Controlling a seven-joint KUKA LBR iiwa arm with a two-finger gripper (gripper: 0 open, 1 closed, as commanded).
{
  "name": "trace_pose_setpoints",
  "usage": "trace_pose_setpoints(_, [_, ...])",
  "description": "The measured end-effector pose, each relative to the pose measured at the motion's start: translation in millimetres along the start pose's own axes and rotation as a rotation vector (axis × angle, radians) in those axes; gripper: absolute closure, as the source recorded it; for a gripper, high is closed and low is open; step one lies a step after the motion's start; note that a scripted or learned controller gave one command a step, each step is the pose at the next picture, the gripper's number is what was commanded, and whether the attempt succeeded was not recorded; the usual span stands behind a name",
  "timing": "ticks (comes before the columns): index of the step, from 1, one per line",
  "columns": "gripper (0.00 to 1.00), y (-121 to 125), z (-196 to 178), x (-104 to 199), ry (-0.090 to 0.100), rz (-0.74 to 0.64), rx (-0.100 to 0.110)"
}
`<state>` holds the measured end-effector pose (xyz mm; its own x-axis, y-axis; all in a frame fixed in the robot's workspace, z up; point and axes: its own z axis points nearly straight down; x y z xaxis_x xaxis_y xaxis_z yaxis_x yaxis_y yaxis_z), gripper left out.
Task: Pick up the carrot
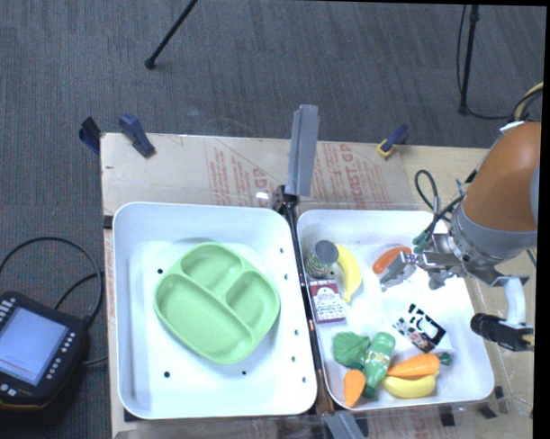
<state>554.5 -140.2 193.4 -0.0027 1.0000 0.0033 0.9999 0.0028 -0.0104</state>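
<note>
Carrot (416, 365) is lying near the right bin's (483, 352) front edge; fingers (397, 272) are hanging open, gripping nothing.

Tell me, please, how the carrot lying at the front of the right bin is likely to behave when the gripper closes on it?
The carrot looks like smooth moulded plastic, so probably stiff, light and a little slippery. Its tapered, rounded shape may let it roll or squirt out. It lies against the yellow banana, so that would probably shift too.

Grey arm (491, 232), orange band (506, 177)
</note>
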Motion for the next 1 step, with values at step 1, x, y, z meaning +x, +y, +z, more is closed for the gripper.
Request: trace_pose_setpoints(1, [0.00,27.5,62.6,-26.5,0.000,-0.038,0.000])
